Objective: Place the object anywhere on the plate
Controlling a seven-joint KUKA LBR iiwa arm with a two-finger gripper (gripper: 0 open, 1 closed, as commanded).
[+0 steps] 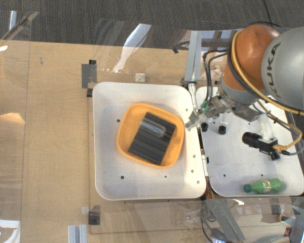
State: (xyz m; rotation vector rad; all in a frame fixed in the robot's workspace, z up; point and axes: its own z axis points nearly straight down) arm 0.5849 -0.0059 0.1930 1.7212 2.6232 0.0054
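An orange plate (123, 135) lies in the left white bin (106, 176). On it rests a black ridged block (151, 138), tilted, with a grey strip across its upper end. My gripper (192, 121) hangs over the seam between the two bins, just right of the plate's rim and apart from the block. Nothing shows in the gripper.
A green bottle (263, 186) lies on its side near the front edge of the right bin (233, 181). The arm's orange and grey wrist (258, 54) looms over that bin's back half. Bare wooden bench (40, 135) stretches to the left.
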